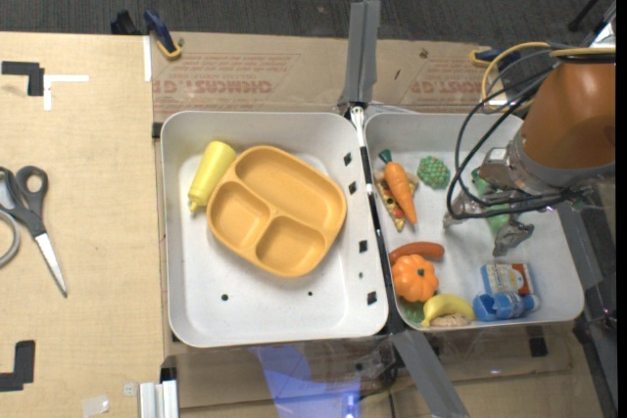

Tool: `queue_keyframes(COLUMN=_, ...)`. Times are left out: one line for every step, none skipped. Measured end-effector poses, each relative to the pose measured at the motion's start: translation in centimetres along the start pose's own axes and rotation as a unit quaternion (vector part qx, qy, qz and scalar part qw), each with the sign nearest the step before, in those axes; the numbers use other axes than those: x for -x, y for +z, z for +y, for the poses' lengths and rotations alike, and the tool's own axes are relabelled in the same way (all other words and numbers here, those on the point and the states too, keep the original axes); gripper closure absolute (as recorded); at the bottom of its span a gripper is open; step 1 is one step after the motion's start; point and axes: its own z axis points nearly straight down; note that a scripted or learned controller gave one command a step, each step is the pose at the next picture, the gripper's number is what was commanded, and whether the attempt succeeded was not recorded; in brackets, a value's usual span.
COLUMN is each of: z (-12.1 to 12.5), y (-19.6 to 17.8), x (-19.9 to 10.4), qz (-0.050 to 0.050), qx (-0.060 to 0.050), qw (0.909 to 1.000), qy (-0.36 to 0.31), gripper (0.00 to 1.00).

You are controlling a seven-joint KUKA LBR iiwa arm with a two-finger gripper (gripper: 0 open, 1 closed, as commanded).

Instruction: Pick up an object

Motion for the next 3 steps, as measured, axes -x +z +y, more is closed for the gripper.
queue_keyframes(z=-0.1, y=-1.0, x=0.2, qz=-0.002, qx=-0.001, qw=1.0000, qy=0.001, gripper=1.00)
queue_keyframes(z=-0.1, y=0.1, x=5.4, qz=-0.001, qx=0.000, qw=0.9970, qy=0.077, gripper=1.00)
queue_keyframes(z=-0.2, y=0.1, x=5.4, qz=-0.001, qx=0.000, qw=0.9970, qy=0.077, gripper=0.00)
